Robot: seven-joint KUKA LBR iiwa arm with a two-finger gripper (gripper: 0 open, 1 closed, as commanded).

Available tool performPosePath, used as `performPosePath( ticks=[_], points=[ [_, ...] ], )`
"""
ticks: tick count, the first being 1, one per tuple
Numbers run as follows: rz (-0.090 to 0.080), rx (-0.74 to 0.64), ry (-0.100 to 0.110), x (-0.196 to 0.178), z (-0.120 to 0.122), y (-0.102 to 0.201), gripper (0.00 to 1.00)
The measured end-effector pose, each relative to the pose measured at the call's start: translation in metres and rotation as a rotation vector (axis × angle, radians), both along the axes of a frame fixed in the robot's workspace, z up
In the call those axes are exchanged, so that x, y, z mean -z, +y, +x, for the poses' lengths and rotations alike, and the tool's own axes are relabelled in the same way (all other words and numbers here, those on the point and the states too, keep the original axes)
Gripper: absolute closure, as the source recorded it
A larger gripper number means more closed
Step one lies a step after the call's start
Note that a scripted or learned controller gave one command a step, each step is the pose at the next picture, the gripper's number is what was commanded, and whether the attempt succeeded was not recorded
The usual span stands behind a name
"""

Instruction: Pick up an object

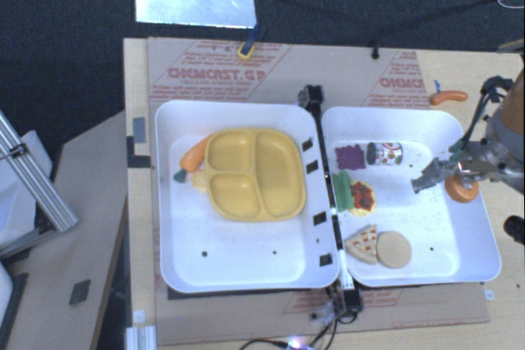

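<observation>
The right bin holds several toy foods. A purple grape bunch and a small can on its side lie at the back. A green and red piece sits by the left wall. A pizza slice and a round tan biscuit lie at the front. My gripper hangs low over the bin's right half, pointing left, with bare floor beneath it and nothing visibly held. An orange rounded shape sits just behind it; I cannot tell if it is a toy or part of the arm.
The left bin bears a yellow divided plate with a toy carrot at its left side. Black clips run along the wall between the bins. An orange piece lies on the bench behind the right bin.
</observation>
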State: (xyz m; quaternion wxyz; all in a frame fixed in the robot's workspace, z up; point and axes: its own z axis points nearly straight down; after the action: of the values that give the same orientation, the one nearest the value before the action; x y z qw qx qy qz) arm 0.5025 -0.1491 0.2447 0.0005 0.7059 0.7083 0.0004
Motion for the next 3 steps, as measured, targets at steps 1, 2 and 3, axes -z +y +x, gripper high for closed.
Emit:
performPosePath(
  ticks=[1, 2, 3],
  points=[
    [0.001, 0.002, 0.005, 0.062, -0.003, -0.004, 0.0],
    [0.002, 0.002, 0.005, 0.115, -0.003, 0.007, 0.0],
    [-0.001, 0.002, -0.004, 0.148, -0.001, 0.006, 0.0]
  ],
)
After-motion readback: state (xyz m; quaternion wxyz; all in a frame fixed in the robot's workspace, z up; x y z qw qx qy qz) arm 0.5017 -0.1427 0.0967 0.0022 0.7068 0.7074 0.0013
